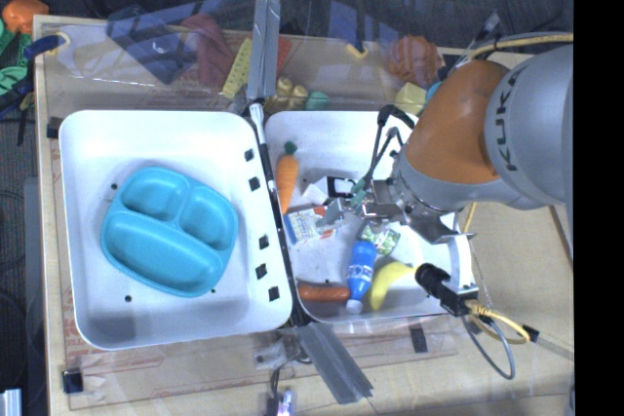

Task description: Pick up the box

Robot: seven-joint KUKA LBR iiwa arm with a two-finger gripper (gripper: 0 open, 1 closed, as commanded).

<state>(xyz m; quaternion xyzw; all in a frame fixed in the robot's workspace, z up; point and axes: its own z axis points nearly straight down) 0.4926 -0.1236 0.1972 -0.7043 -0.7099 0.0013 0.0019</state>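
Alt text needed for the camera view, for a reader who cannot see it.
A grey arm with an orange band reaches from the right over the right bin, which holds a carrot, blue bottle, banana and sausage. The left bin holds a blue divided tray.

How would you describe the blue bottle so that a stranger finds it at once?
Look in the right white bin, below the grey and orange arm. The blue bottle lies near the bin's front wall, between a brown sausage and a yellow banana. It is the only blue item there, with a white cap.
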